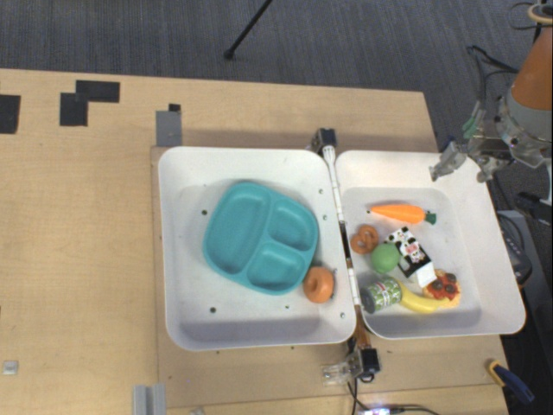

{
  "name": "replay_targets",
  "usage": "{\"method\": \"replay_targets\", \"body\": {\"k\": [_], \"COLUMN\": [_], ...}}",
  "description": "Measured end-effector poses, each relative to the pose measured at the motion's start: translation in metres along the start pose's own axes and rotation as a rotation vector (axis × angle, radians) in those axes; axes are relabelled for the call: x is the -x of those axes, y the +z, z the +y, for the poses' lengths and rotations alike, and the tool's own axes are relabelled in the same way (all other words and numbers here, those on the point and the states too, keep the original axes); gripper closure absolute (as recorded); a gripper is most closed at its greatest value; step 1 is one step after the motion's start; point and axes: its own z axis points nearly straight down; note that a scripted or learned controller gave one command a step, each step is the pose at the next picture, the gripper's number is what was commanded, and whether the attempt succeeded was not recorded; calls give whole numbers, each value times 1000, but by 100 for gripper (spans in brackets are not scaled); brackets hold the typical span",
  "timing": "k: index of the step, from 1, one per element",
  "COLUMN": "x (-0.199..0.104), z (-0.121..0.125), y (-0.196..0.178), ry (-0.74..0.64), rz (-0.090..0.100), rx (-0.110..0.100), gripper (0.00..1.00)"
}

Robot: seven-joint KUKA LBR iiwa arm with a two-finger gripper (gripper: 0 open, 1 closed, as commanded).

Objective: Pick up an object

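A smooth teal divided plate (261, 247) lies in the left bin (186, 318), with a glossy orange doughnut-shaped toy (319, 284) just beside its lower right corner. In the right bin (497, 258) lie a tapered plastic carrot (398, 213), a brown ring (365, 237), a round green ball (385, 258), a black-and-white cow figure (409, 252), a green can (381, 295) and a curved banana (420, 303). The gripper (464, 162) hangs over that bin's upper right rim, its fingers spread apart with nothing between them.
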Motion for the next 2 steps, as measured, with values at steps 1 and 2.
{"method": "replay_targets", "body": {"k": [1,2], "x": [-57,-95], "z": [-15,-40], "y": [131,130], "ry": [130,49], "rz": [1,0], "rx": [4,5], "gripper": [0,0]}}
